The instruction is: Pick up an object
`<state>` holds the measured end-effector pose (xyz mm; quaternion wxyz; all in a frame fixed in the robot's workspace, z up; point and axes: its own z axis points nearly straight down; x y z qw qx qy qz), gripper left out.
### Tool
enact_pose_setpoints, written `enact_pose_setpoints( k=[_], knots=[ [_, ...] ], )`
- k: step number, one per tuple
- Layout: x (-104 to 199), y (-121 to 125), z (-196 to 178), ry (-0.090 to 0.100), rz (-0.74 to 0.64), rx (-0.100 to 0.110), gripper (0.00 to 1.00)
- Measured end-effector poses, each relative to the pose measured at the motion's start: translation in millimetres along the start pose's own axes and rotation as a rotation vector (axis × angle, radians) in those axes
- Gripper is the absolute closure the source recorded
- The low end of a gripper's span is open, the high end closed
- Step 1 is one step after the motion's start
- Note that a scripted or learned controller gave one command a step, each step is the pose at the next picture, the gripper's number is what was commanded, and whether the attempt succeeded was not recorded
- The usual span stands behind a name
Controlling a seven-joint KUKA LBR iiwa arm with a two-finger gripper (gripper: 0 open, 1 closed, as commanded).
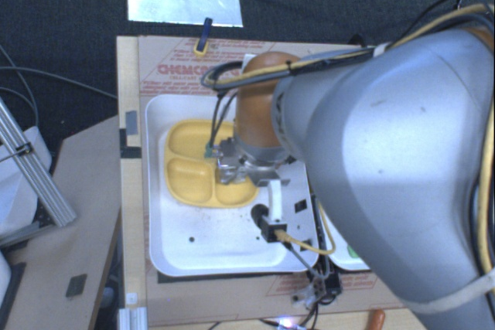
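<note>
Over the right-hand part of the yellow divided tray [189,165], low inside the left white bin [166,243], the gripper [232,166] hangs at the end of the arm; its tips are hidden under the wrist housing, so whether they stand apart or together cannot be told, nor whether they touch the tray; the tray lies flat in the upper half of the bin, its compartments facing up, its right edge covered by the wrist; by my judgement the step in hand is the descent or the grasp itself, with nothing visibly lifted yet; the next move calls for a firm close on the tray's rim or a divider, then a straight rise clear of the bin wall; the grey arm [387,166] with its orange band [259,108] reaches in from the right over the cardboard-lined worktop [166,69].
</note>
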<state>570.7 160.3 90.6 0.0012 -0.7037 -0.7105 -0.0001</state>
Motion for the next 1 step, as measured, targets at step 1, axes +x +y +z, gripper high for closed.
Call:
enact_pose_setpoints(
  k=[1],
  knots=[
    [-42.8,14.9,3.5,0.006,0.008,-0.005,1.0]
  ],
)
